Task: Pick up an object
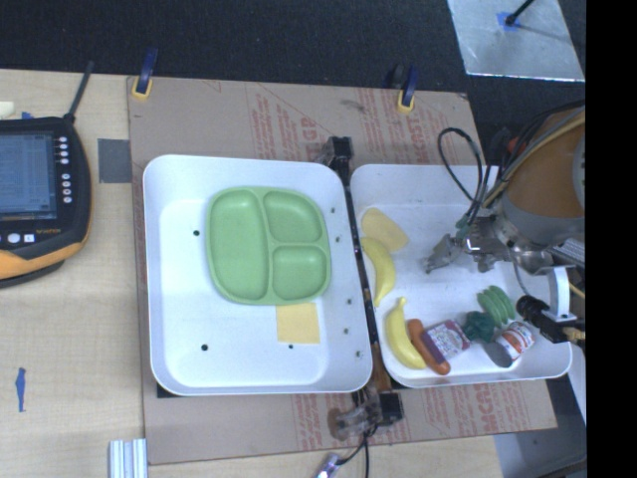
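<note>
Camera view — claw (438,260) over right bin (423,192), fingertips blurred — arm cut off.

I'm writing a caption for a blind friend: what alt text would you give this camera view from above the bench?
A grey robot arm reaches from the right, its gripper over the right white bin of toy food: bananas, a hot dog, a small can. The left bin holds a green divided plate and a yellow cheese slice.

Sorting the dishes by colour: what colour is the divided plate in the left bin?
Light green, plain; the divided plate shows clearly in the camera view.
</note>
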Tool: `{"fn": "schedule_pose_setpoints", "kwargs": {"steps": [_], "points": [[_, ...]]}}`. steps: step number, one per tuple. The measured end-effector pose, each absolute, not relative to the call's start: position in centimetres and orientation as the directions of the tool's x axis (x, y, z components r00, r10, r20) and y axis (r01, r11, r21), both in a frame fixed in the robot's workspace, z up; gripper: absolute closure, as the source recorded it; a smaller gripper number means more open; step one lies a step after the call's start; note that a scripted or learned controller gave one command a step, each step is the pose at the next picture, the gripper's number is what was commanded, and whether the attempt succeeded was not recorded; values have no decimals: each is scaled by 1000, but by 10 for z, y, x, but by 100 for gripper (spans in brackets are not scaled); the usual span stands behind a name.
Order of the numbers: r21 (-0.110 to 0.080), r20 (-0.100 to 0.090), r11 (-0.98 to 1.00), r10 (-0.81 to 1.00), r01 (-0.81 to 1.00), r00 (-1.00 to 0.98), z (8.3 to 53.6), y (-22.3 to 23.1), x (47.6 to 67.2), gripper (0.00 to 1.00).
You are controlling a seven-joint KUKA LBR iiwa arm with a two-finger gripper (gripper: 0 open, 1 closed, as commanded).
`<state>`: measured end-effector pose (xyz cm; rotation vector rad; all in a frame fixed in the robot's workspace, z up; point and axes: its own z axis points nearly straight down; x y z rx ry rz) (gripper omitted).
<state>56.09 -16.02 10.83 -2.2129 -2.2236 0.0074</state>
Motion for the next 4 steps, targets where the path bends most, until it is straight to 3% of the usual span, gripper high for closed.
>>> {"fn": "schedule_pose_setpoints", "kwargs": {"steps": [1,2,3,4], "points": [[0,-1,3,1000,1000,-3,170,-209,651,0],[-4,0,6,1000,1000,-6,181,-138,591,0],[-3,-1,7,1000,1000,-7,197,-40,626,0],[-5,-2,5,1000,1000,-5,192,-70,578,0]]}}
